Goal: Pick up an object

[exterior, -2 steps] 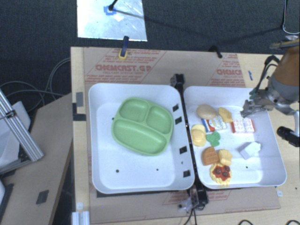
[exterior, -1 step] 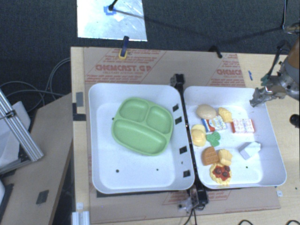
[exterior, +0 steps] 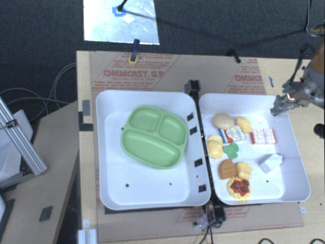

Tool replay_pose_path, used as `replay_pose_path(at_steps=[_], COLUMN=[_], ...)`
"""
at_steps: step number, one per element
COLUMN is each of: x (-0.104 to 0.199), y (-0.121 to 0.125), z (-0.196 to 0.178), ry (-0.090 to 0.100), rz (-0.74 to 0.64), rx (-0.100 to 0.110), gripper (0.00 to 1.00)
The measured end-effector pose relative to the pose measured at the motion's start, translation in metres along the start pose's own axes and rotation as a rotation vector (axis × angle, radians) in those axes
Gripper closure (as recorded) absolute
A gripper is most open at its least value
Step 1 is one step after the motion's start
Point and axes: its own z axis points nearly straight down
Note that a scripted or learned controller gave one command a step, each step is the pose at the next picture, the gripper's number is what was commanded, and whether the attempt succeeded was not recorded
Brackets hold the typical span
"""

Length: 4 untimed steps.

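Observation:
The right bin [exterior: 292, 151] holds several toy food pieces: a beige bun [exterior: 222, 120], a yellow piece [exterior: 244, 124], a blue-and-white packet [exterior: 232, 134], a red-and-white packet [exterior: 263, 136], a pale yellow piece [exterior: 215, 147], a green piece [exterior: 231, 150], an orange-brown piece [exterior: 228, 169], a small pizza-like piece [exterior: 239, 188] and a white block [exterior: 270, 162]. My gripper [exterior: 282, 104] hangs at the bin's upper right rim, above and to the right of the red-and-white packet. I see nothing between its fingers.
The left bin [exterior: 109, 187] holds a green divided plate [exterior: 154, 136]. Black clips [exterior: 194, 88] join the bins along the middle divider. Cardboard lies under both bins. A shiny sheet [exterior: 121, 14] lies at the far back.

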Motion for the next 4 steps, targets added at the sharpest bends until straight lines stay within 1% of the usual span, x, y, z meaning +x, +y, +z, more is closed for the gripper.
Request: replay_pose_path(at_steps=[1, 2, 3, 4], x=[0.040, 0.098, 0.149, 0.201], y=[-0.016, -0.033, -0.059, -0.089], z=[0.003, -0.002, -0.011, 0.005], ry=[0.002, 0.004, 0.004, 0.004], rz=[-0.002, -0.004, -0.004, -0.004], rx=[0.003, 0.004, 0.004, 0.006], gripper=[1.00, 1.00, 1.00, 1.00])
